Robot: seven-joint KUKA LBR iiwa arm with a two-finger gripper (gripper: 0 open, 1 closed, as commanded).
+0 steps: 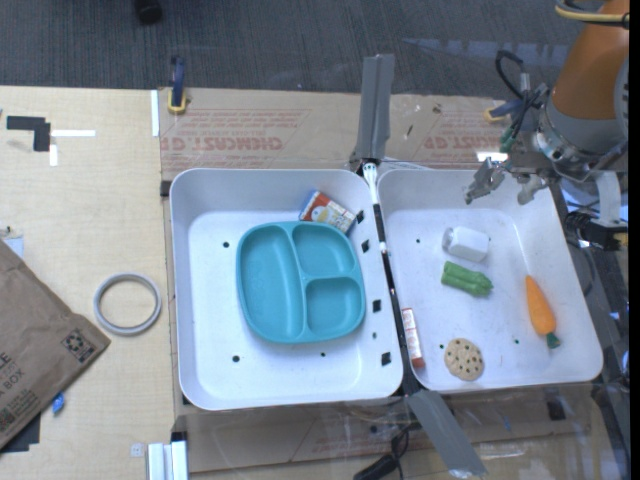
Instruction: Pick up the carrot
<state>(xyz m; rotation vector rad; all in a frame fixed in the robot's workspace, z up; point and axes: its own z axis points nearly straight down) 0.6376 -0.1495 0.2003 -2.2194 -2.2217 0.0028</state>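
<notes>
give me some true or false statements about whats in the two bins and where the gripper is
1. The carrot lies in the right bin. True.
2. The gripper is clamped on the carrot. False: it hangs near the right bin's far edge, apart from the carrot, with nothing between its fingers.
3. The blue divided plate sits in the left bin. True.
4. The cookie rests on the blue plate. False: it lies on the right bin's floor, near the front.
5. The green item lies between the small white item and the cookie. True.
6. The tape ring is inside the left bin. False: it lies on the bench, left of that bin.
</notes>
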